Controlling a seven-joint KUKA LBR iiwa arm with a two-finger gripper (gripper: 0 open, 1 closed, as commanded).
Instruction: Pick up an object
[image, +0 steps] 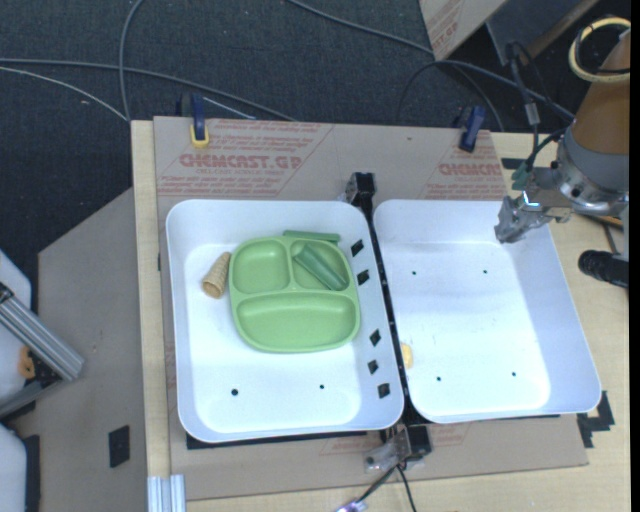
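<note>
End effector over the right bin; every object lies off to its left in the camera view.

Camera view: the end effector (510, 228) hangs at the right bin's (470, 390) far corner, and I cannot tell its state. The green tray (290, 320), the dark green piece (322, 265) on it, running diagonally, and the cone (215, 275) touching its left edge sit in the left bin (270, 405), well apart; a small yellow bit (405, 354) by the divider lies nearer.

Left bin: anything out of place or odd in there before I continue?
A small yellow object sits wedged at the seam between the left bin and the right bin, beside the divided green plate. Nothing looks spilled.
</note>
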